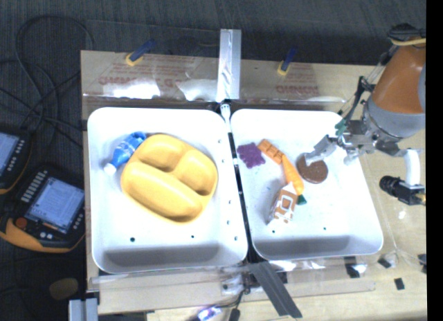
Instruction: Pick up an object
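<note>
Brown disc [313, 171] under the gripper [320, 151], right bin [360, 195].
Arm reaches in from three o'clock, wrist angled down; fingers' state: cannot tell.

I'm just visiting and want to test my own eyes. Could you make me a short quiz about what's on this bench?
1. True or false: the big yellow object lies in the right bin.
2. Which thing is nearest the gripper? A) purple piece B) brown disc C) blue item
3. Fill in: the orange carrot-like piece lies in the ____ bin.

Key: 1 false, it lies in the left bin; 2 B; 3 right.
</note>
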Motion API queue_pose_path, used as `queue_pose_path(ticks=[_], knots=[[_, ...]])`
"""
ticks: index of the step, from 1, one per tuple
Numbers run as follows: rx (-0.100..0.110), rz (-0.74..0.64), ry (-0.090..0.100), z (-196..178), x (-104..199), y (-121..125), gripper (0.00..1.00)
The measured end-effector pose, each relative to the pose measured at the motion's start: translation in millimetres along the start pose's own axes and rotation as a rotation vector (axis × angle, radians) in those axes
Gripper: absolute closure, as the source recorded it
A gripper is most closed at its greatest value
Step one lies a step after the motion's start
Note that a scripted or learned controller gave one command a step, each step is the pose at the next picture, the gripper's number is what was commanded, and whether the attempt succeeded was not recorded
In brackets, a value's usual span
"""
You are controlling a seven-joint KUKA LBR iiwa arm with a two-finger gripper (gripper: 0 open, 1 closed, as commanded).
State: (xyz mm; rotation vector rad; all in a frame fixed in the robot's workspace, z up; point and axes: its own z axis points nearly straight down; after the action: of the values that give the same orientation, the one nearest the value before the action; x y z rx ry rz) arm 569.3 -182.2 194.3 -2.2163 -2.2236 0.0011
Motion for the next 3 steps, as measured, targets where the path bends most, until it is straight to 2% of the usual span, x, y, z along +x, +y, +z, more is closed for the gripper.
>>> queue_pose_path(ticks=[1,2,3], knots=[[-0.017,0.002,-0.007,101,25,35,0.0],[-0.023,0.002,-0.011,90,23,36,1.0],[-0.001,0.062,-0.004,-87,56,27,1.0]])
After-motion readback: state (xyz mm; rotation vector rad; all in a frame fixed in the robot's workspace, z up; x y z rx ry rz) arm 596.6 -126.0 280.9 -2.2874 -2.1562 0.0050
